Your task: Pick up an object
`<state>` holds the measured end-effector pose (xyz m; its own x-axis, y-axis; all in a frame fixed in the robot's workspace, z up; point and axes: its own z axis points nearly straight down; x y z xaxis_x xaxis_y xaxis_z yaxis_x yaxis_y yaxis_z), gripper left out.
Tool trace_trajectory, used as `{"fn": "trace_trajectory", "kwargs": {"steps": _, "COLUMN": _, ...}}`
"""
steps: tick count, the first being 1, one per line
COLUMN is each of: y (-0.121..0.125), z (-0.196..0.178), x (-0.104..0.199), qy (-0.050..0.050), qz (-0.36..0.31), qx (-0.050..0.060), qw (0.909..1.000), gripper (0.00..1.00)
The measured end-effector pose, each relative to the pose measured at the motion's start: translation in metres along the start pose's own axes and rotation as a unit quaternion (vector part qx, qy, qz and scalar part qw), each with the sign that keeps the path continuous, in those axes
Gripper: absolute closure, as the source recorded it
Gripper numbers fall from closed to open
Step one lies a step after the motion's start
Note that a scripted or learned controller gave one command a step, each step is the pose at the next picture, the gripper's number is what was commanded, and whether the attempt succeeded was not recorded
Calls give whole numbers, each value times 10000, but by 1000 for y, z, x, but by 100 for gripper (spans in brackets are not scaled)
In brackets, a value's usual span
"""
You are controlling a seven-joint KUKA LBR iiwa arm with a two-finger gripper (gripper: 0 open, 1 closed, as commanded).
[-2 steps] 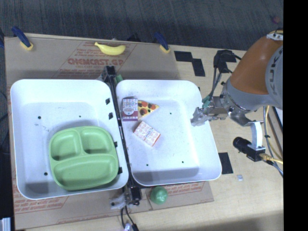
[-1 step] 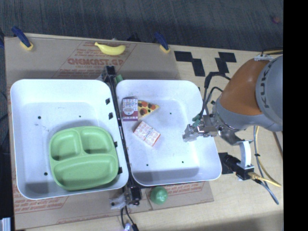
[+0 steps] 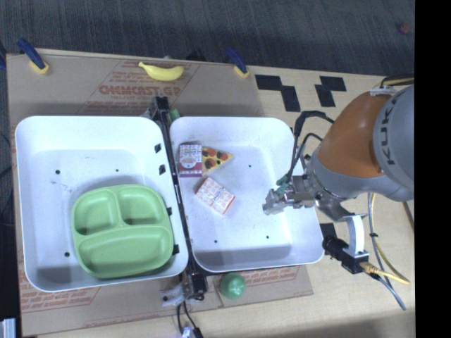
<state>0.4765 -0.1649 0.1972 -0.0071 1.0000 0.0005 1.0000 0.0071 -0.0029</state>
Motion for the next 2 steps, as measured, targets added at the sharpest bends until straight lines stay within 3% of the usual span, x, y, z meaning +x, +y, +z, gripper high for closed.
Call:
{"fn": "trace_trajectory", "kwargs": {"steps": 1, "y": 1, "z": -15, "x": 10, "qy": -6, "qz": 2, "qx": -20, "qw": 10000, "gripper": 100}}
{"fn": "trace_trajectory", "kwargs": {"steps": 2, "y": 1, "z": 0, "x": 45, "qy": -2, "qz": -8, "qx": -6, "qw": 10000, "gripper": 100}}
